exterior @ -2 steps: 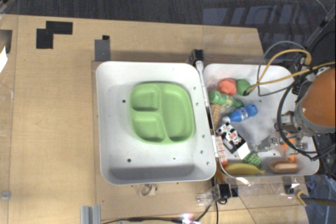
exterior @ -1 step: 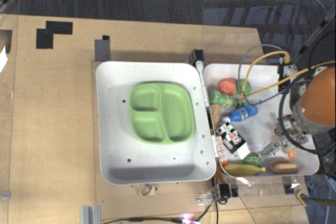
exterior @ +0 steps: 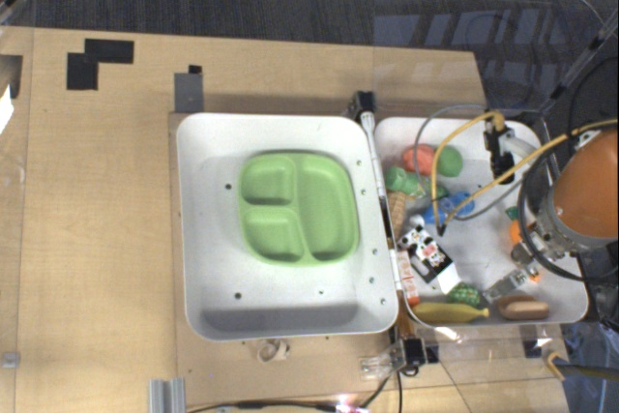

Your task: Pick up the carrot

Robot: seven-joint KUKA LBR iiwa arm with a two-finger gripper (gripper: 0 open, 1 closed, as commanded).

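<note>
Camera view looks down on the two white bins side by side on the wooden bench. The left bin has a green divided plate sitting in the middle of it. The right bin is the messy one, full of toy food.

Best guess for the carrot is the reddish-orange piece near the back of the right bin, close to the divider, with a round green bit touching its right end. Can't be totally sure at this resolution, though.

Along the front wall there's a yellow banana and a brown sausage-looking thing, with a small dark green lump just behind the banana. A black-and-white item and something blue lie mid-bin.

The arm hangs over the right side of that bin, trailing yellow cable. The gripper is low on the right, well apart from the carrot. From this angle I honestly can't tell whether the claw is wide or narrow, and nothing is visibly held in it.
</note>
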